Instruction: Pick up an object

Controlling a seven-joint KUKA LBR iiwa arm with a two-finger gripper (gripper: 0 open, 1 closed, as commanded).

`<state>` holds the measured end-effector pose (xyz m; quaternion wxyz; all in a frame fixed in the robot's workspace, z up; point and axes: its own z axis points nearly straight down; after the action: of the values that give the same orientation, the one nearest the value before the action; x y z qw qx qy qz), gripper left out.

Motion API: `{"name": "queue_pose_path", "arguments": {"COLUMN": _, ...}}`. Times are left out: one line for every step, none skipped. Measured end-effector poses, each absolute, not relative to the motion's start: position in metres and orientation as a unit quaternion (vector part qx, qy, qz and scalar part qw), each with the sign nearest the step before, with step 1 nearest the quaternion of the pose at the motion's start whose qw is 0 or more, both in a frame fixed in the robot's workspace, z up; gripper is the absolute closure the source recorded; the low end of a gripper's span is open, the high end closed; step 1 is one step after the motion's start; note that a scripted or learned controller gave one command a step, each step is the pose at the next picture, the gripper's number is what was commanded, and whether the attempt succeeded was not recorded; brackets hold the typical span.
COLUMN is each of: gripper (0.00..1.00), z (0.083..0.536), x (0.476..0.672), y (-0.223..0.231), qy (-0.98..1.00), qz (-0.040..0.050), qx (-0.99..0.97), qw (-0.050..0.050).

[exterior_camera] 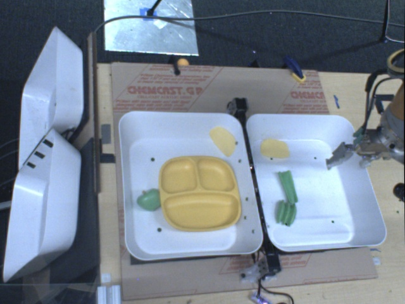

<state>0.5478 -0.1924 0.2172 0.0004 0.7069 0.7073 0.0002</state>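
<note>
While poised at the right bin's (324,202) right rim, tool (337,158) state impossible to tell, approach step in hand; next, swing inward and lower onto the green bean (287,186) mid-bin.

The arm (395,106) shows at the frame's right edge as a small patch of its body. An orange-tan band sits on its upper part, with a pale rounded piece above it near the top of the visible stretch. Below the band the wrist is grey metal, blocky and cluttered with small fittings. Thin dark cables loop along its left side, curving up and over in an arc. From the wrist a grey gripper (336,159) sticks out as a slim, dull metal piece ending in a darker tip.
</note>
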Motion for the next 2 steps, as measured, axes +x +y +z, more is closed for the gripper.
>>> {"name": "queue_pose_path", "arguments": {"gripper": 0.0, "z": 0.287, "x": 0.62, "y": -0.164, "qy": 0.709, "qz": 0.0021, "qx": 0.705, "qw": 0.003}}
{"name": "queue_pose_path", "arguments": {"gripper": 0.0, "z": 0.395, "x": 0.664, "y": -0.154, "qy": 0.708, "qz": 0.0029, "qx": 0.706, "qw": 0.004}}
